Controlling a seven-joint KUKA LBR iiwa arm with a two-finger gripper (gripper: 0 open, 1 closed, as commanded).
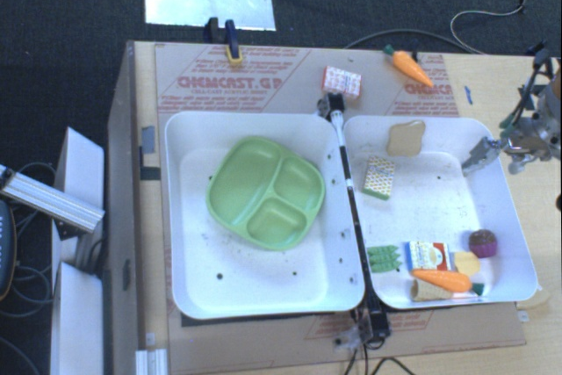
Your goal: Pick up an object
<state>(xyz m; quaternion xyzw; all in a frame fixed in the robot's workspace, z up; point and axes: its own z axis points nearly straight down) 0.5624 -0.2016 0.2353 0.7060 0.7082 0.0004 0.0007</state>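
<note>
- Left shallow white bin (198,290): holds one pale green plastic divided plate (266,204), three compartments, lying a little tilted near the bin's middle.
- Right shallow white bin (439,180): holds several small toy items.
- Far wall: tan toast-shaped slice (407,138), leaning against the wall.
- Just below it, toward the divider: yellow-and-white checked block with a green edge (379,177).
- Near wall, in a cluster: green pea-pod piece (384,257), red-and-white printed small box (428,255), orange toy carrot (443,280), yellow wedge (467,263), dark purple round piece (482,242).
- On the bench outside the bins: a second orange carrot with green top (409,65) and a small red-and-white packet (342,82), both beyond the far rims.
- Gripper (481,155): at the right bin's far right corner, over the rim; finger state cannot be read, nothing seen between them.
- Nearest item to gripper: the toast slice, apart from it to its left. The near-wall cluster lies well apart from it.
</note>
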